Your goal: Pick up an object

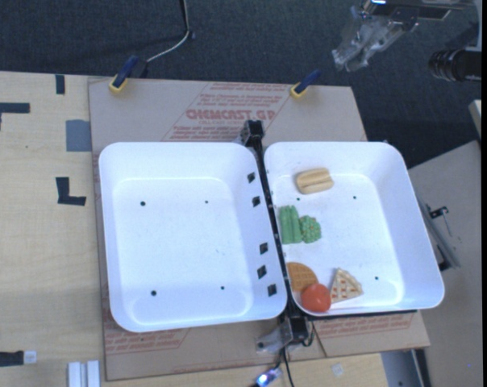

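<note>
Two shallow white bins sat side by side on a bench (34, 216), seen from above at a slant. The left bin (179, 240) lay beside the right bin (389, 216), which held all the candidates for picking, clustered toward the shared middle wall. A tan bread roll (314, 181) lay near the far end, a green toy vegetable (297, 226) sat mid-bin against the divider, and an orange round piece (299, 275), a red tomato-like ball (315, 298) and a pizza-like wedge (346, 285) crowded the near corner, touching or nearly so. The gripper (358, 47) hung high beyond the far edge of the bins, well apart from everything, carrying nothing; it was too blurred to tell more. The roll, lying alone, looked the easiest to grasp.
</note>
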### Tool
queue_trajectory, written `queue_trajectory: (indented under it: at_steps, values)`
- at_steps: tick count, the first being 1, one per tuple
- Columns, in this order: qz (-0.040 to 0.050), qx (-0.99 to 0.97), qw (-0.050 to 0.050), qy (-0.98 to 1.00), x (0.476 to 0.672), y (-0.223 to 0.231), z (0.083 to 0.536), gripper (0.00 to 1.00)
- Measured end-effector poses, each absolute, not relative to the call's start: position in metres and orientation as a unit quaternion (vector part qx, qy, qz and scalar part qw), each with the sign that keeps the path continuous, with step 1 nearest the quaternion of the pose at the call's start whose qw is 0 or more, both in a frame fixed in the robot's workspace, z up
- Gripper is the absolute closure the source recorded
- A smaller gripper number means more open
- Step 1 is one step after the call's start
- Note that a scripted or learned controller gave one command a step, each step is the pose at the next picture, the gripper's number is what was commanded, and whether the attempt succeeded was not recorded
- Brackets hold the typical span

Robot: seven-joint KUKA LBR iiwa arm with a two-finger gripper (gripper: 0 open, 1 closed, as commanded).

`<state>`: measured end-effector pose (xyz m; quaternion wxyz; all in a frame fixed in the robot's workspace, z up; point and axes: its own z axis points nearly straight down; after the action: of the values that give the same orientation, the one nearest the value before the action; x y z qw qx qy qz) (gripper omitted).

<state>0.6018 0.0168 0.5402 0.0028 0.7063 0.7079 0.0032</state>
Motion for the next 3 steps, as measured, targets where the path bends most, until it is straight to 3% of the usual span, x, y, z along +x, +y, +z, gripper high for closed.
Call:
queue_trajectory:
  at_steps: [3]
  values:
    - [-0.0008, 0.707, 0.000, 0.707, 0.630, 0.044, 0.534, 1.00]
